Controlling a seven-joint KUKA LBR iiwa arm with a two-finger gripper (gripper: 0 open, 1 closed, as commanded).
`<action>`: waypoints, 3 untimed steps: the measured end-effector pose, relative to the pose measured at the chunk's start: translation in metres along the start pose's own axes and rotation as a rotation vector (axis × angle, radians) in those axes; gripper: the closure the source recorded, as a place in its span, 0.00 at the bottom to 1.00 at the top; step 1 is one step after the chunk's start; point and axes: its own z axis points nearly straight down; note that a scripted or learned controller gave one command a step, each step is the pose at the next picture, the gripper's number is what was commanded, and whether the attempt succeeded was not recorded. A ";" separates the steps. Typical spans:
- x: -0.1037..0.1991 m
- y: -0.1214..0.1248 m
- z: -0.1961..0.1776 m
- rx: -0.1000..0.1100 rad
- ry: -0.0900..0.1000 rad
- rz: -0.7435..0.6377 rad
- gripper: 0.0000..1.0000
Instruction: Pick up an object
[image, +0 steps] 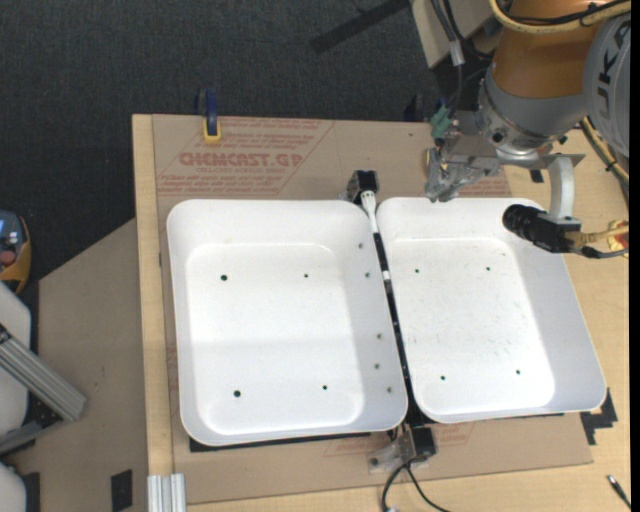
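Trailing off the near edge of the brown board counter (150, 300), a thin black cable (400, 490) runs up to a small black clip (415, 443) at the seam between the bins. The shallow white plastic bin on the left (270, 330) and the shallow white plastic bin on the right (490, 320) sit side by side, touching along a narrow black strip (385, 290). Both are smooth, glossy and round-cornered, with small dark dots on their floors; the right one is faintly speckled. Which thing the task means, and where it lies, I cannot tell. Beyond the bins, red printed lettering (240, 158) crosses the board, and a blue and yellow clamp (210, 112) grips its far edge. The grey metal gripper (440, 190) hangs over the right bin's far left corner, under the arm's orange band (540, 45); whether its jaws are apart or together cannot be told.
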 end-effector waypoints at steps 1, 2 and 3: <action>-0.011 -0.018 -0.021 0.004 -0.001 0.005 1.00; -0.015 -0.033 -0.027 0.009 0.000 0.005 1.00; -0.050 -0.017 -0.033 0.004 -0.003 0.007 1.00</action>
